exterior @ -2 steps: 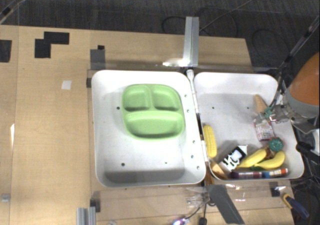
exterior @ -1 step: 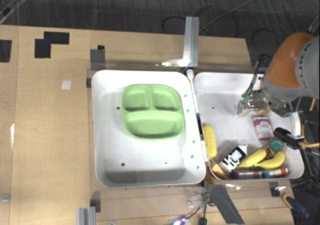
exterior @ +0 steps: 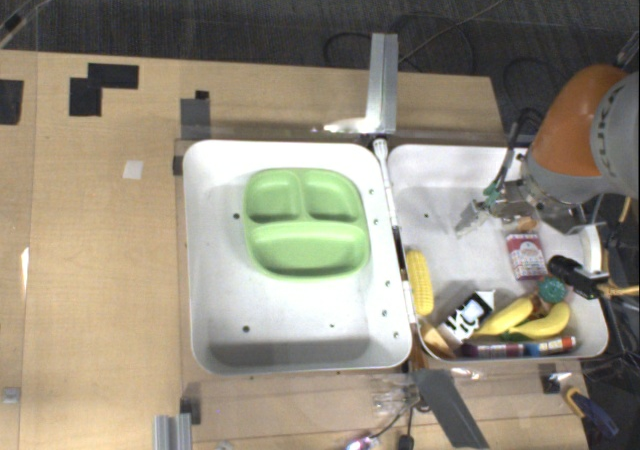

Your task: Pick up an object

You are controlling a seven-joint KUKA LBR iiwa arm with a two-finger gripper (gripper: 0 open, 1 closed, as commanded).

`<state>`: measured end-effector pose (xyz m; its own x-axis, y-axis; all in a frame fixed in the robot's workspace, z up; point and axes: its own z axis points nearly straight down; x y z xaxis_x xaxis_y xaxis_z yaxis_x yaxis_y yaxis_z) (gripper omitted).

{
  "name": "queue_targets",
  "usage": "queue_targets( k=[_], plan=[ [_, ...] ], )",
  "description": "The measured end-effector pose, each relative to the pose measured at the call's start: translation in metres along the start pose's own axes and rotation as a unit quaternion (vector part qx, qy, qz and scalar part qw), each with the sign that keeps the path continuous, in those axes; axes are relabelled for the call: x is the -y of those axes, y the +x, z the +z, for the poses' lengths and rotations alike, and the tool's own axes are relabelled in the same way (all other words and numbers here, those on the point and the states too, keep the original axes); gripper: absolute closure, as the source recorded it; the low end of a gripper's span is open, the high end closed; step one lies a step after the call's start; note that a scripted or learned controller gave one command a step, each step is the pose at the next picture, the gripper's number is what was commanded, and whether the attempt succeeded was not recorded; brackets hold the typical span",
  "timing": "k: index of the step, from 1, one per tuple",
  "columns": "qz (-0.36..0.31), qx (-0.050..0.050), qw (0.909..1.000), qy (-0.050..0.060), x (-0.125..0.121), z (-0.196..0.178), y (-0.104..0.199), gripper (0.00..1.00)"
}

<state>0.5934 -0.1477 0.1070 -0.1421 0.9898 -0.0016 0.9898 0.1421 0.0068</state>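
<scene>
The gripper (exterior: 478, 210) is hovering over bare floor of the right bin (exterior: 440, 173), its fingers looking narrowly parted and holding nothing. The pickable objects are lying below and beside it along the bin's lower edge: a corn cob (exterior: 419, 281), bananas (exterior: 528, 318), a small red packet (exterior: 524, 256). A good grasp is probably calling for descending squarely on the separate packet, since the bananas, black box (exterior: 468, 317) and marker (exterior: 515, 346) are crowding together. The green tray (exterior: 304, 221) is sitting well off in the other bin.

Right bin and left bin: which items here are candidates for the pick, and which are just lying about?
Candidates, all in the right bin:
corn cob
bananas
black-and-white box
red packet
markers
teal item

Just lying about:
green divided tray, alone in the left bin
cables beyond the bench
</scene>
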Motion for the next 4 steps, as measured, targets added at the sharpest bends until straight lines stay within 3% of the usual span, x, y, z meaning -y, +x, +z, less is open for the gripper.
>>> queue_targets(
  k=[1,2,3,4],
  plan=[
    [-0.035,0.001,0.9994,-0.001,0.029,0.001,-0.031,0.0],
    [-0.064,0.0,0.9979,0.0,0.051,-0.039,-0.051,0.0],
    [-0.127,0.006,0.9919,-0.006,0.055,0.012,-0.053,0.0],
    [-0.126,0.011,0.9918,-0.013,0.051,-0.003,-0.055,1.0]
  ],
)
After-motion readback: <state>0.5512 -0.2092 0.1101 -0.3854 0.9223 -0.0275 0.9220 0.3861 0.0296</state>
